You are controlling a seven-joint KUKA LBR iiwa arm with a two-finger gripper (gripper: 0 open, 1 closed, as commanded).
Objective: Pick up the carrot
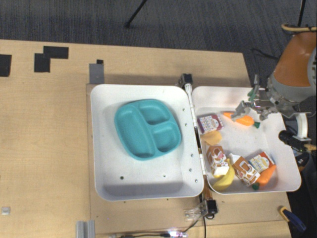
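Orange, green-tipped carrot (268,175), possibly plastic, near bin's (292,182) front.

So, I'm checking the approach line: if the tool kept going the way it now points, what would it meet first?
Probably the carrot lying just below the tool near the right bin's far side, though depth is unclear from this slanted view.

Just the one fixed cam, up high over the bench (44,148)

It looks down at a slant, far enough back to catch both white bins (101,182).
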